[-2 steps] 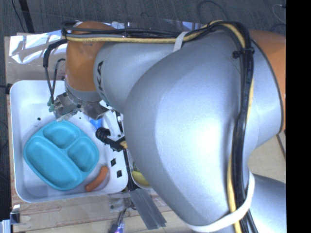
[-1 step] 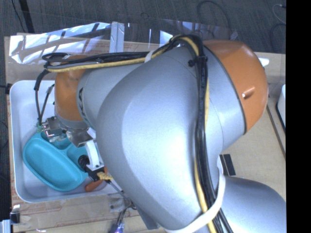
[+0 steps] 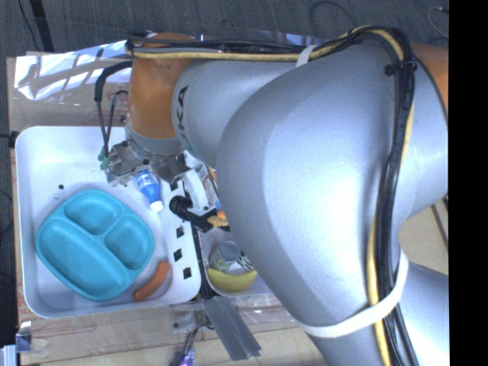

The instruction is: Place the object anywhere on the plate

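1. Left bin (image 3: 30, 158): a shallow white tray on the counter, holding the goal. Its open floor gives room to lower an object from above.
2. Plate (image 3: 95, 242): a turquoise plate with three compartments, lying flat on the floor of the left bin, all three compartments bare. It sits well inside the walls, so any compartment is reachable from overhead.
3. Sausage (image 3: 154, 282): an orange-brown toy sausage on the bin floor, just beside the plate's lower right rim and off the plate. It appears to be the likeliest object for placement, though this is a judgement.
4. Hand (image 3: 149, 178): it hangs over the upper right part of the left bin, near the plate's upper rim. A blue-and-white part shows beneath the wrist; whether this is a held item cannot be told, nor whether the hand is apart or together.
5. Yellow bowl (image 3: 229, 274): in the right bin, just past the dividing wall, largely shadowed by the arm (image 3: 320, 166).
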